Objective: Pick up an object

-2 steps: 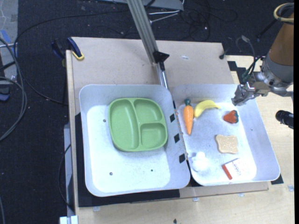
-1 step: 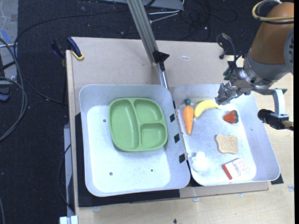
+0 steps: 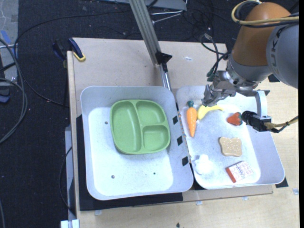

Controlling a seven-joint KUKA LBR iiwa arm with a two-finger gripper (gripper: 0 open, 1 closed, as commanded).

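Looking down from the camera view, the grey arm (image 3: 266, 37) with its orange band reaches in from the right, and the gripper (image 3: 210, 100) sits low over the far end of the right bin (image 3: 270, 160), right above a yellow banana (image 3: 209, 110); whether its fingers are apart or together, I cannot tell from here. Just beside the banana lies a toy carrot (image 3: 191, 120), green top pointing away, near the bin's left wall. A red piece (image 3: 234, 119) rests to the right of the banana, a slice of toast (image 3: 231, 147) sits mid-bin, a white lump (image 3: 204, 164) lies near the left wall, and a red and white packet (image 3: 240, 171) lies at the near end. Over in the left bin (image 3: 95, 175), a green divided plate (image 3: 140, 126) lies flat.
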